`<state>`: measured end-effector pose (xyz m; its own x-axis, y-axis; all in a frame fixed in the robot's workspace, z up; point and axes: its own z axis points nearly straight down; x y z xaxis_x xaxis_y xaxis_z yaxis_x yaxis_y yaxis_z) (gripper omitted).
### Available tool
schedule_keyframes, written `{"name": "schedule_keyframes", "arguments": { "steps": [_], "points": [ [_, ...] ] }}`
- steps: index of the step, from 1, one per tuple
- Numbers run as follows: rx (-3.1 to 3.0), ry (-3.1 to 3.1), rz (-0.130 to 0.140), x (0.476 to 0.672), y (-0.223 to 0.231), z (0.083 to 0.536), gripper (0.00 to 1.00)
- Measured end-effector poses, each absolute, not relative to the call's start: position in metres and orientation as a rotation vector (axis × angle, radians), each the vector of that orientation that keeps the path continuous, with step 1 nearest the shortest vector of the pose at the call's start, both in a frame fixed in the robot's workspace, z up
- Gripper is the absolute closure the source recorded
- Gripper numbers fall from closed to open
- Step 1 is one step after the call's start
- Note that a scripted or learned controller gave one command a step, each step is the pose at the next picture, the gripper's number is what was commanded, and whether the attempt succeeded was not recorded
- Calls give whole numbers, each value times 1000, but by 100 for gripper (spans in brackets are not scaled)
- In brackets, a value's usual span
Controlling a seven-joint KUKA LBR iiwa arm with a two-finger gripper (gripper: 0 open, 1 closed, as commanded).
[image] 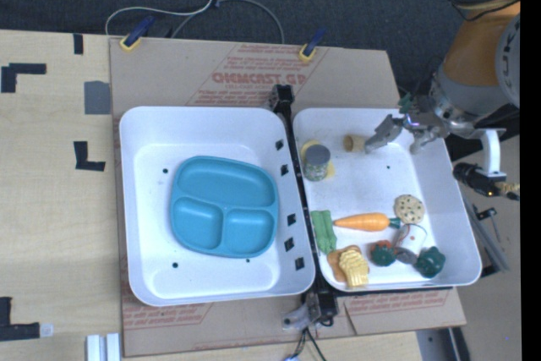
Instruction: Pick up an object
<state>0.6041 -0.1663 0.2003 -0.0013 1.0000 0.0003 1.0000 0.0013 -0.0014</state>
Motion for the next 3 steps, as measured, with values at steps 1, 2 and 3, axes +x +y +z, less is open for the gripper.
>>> {"name": "schedule_keyframes", "arguments": {
  "steps": [1,2,3],
  "points": [
    [-2209,-2214,28,658,-101,80,0],
    [-2213,-2201,33,663,-101,83,0],
    [-2215,-2201,34,663,-101,83,0]
  ]
}}
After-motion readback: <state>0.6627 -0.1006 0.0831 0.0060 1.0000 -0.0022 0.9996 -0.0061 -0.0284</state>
